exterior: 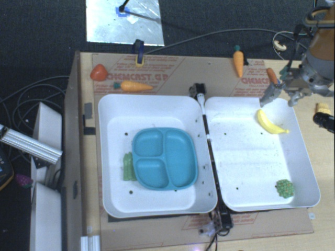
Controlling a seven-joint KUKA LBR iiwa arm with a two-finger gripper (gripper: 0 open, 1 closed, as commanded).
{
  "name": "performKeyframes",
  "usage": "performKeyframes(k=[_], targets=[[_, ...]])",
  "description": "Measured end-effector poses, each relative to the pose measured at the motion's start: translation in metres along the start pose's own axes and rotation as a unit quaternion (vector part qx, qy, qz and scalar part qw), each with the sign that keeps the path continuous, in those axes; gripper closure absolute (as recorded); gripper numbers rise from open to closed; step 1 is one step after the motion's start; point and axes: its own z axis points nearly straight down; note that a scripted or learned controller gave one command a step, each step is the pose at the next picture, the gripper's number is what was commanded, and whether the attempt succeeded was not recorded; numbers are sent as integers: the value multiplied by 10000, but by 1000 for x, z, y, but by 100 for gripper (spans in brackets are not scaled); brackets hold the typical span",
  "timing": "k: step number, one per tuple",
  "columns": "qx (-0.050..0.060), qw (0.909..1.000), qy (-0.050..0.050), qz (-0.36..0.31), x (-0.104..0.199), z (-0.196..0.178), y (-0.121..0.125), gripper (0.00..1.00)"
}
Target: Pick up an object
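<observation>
A yellow banana [270, 123] lies in the right bin [246, 156] near its far right corner. A green broccoli floret [285, 188] sits near that bin's front right corner. My gripper [281, 97] hangs at the bin's far right edge, just above and behind the banana, fingers [269, 95] spread apart with nothing between them. In the left bin [118, 140] rests a blue divided plate [164, 158], with a green piece [128, 167] tucked against its left side.
On the cardboard behind the bins lie a tomato [98, 72], a carrot [134, 86], a second carrot [238, 63] and a small orange piece [272, 76]. A black clamp [199, 90] sits between the bins. Cables run across the back.
</observation>
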Motion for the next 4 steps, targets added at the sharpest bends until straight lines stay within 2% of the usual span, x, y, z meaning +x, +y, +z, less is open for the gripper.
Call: performKeyframes(k=[1, 2, 4], targets=[[-7, 10000, -6, 7, -37, 8, 29, 0], [0, 10000, -3, 8, -48, 43, 40, 0], [-4, 10000, -6, 1, -48, 42, 40, 0]])
